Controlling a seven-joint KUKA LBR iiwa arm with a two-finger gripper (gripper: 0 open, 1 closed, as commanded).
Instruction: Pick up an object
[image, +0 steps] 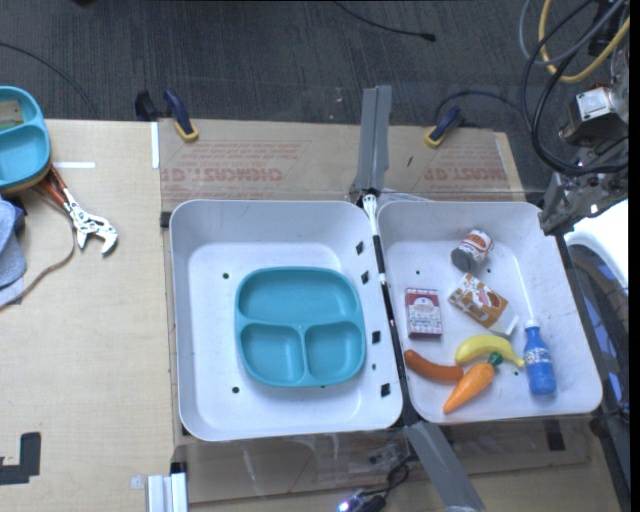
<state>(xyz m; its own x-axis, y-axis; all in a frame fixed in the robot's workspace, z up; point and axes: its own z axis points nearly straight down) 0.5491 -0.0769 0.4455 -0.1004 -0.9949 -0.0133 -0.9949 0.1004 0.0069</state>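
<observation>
The right bin (570, 290) holds a carrot (468, 387), banana (488, 349) and bottle (538, 362); the jaws' state cannot be told.

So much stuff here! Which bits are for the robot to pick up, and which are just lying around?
For the job (right bin):
banana
carrot
sausage
blue bottle
red box
snack packet
small can

Lying about:
teal divided plate in the left bin
wrench on the bench
clamps
cables
</observation>
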